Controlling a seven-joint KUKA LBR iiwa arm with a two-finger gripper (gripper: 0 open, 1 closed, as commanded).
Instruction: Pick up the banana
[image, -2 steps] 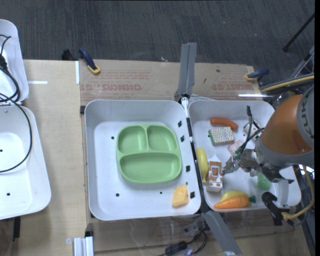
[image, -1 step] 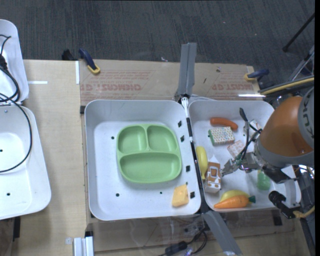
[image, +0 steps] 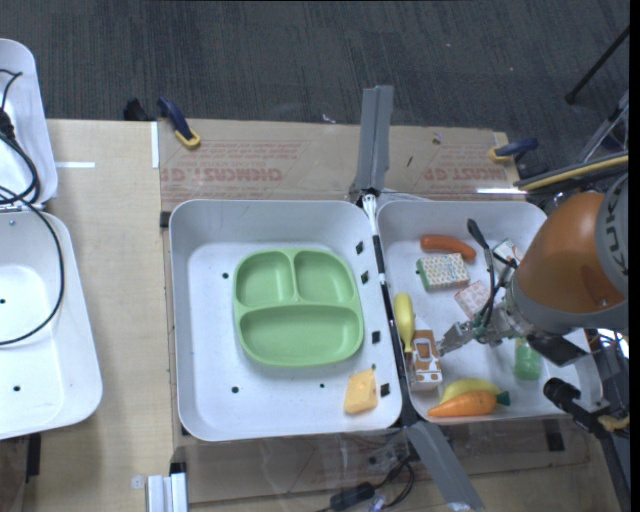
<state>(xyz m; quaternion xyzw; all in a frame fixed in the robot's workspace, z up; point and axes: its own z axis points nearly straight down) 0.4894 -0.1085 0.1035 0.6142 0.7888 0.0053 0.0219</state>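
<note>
Camera view looks down on two white bins side by side. The arm (image: 570, 265) reaches in from the right, and its claw (image: 478, 328) hangs low over the right bin (image: 455, 212). The claw is small and partly hidden, so I cannot tell how it stands or if it is pinching something.

The banana (image: 403, 319) lies to the left of the claw, near the wall between the bins. It is yellow and points up and down in the picture. It is not in the claw.

Just below the banana and left of the claw sits a small toy truck (image: 425, 362). Below the claw lie a carrot (image: 464, 404) and what may be a lemon (image: 470, 387) touching it. A green bottle (image: 527, 359) stands to the right of the claw. Above the claw are a dotted block (image: 443, 270) and a red sausage (image: 446, 244).

Far to the left of the claw, the left bin (image: 195, 300) holds a green plate (image: 296, 305) and a cheese wedge (image: 361, 392).
</note>
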